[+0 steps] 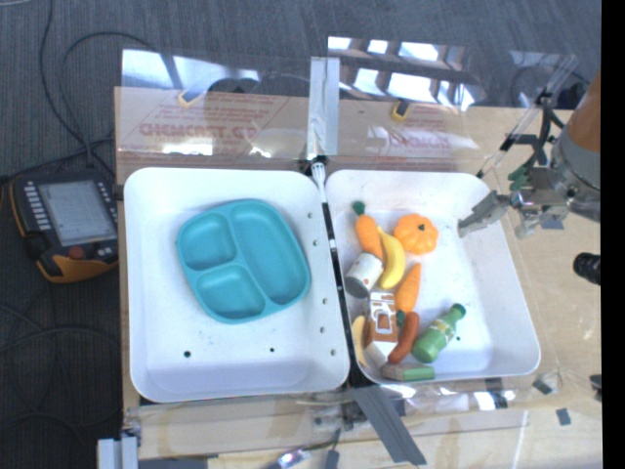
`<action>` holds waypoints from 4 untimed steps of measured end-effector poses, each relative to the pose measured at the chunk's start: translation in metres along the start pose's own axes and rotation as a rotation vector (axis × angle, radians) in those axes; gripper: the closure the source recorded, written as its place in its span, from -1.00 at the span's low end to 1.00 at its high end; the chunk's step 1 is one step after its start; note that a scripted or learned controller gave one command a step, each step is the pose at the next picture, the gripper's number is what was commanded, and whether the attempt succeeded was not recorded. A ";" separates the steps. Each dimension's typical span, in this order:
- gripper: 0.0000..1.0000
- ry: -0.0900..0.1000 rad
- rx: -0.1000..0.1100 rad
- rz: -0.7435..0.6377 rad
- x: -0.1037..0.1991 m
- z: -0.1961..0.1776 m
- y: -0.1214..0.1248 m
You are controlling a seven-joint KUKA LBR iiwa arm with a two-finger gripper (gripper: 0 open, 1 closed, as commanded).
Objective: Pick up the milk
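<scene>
1. The gripper hangs at the right bin's upper right edge, empty; whether its jaws are parted or closed I cannot tell.
2. The left bin bears a teal divided plate.
3. The milk carton lies near the right bin's lower left, crowded by a banana, a carrot and a green bottle.
4. It looks light, stiff and smooth-sided; grasping across its narrow flat sides seems safest.

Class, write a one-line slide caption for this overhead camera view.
Grey arm's gripper hovers over right white bin of toy food; milk carton untouched.
</scene>
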State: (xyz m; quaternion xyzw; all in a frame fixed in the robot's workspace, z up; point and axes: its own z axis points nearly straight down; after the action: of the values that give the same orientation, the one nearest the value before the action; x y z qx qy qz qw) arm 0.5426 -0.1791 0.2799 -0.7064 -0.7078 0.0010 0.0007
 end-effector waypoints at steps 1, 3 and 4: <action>-1.00 -0.004 -0.017 -0.098 0.060 0.155 -0.024; -1.00 -0.004 -0.005 -0.305 0.065 -0.150 -0.056; 1.00 -0.008 -0.006 -0.303 0.064 -0.160 -0.055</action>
State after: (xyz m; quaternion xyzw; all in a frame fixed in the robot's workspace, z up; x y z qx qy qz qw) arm 0.4876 -0.1152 0.4400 -0.5916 -0.8062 0.0016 -0.0038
